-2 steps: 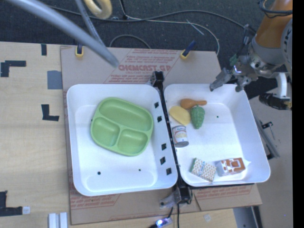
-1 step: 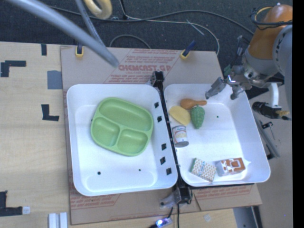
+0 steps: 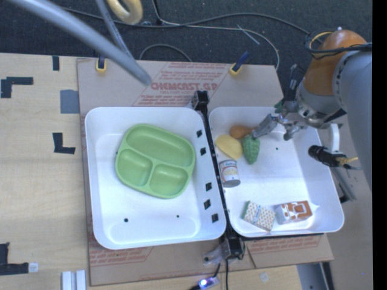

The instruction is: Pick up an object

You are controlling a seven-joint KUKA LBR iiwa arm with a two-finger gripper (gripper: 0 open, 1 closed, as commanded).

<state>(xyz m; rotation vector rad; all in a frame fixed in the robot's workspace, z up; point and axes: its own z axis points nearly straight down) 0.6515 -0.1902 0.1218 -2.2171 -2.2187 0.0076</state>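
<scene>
Packets [image 3: 278,214] lie at the bin's [image 3: 320,186] near edge; gripper [image 3: 275,125], fingers spread and grasping nothing, approaches the green toy [image 3: 251,149], needing descent

Tray [image 3: 156,161] in left bin [image 3: 97,180]; can [image 3: 229,173], 2 packets in right bin [image 3: 323,192].

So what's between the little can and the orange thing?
In the camera view, a smooth yellow lemon-shaped piece lies between the small can and the rounded orange piece.

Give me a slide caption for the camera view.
Arm's pincer hovers over the right bin near a green toy; green tray in left bin.
</scene>
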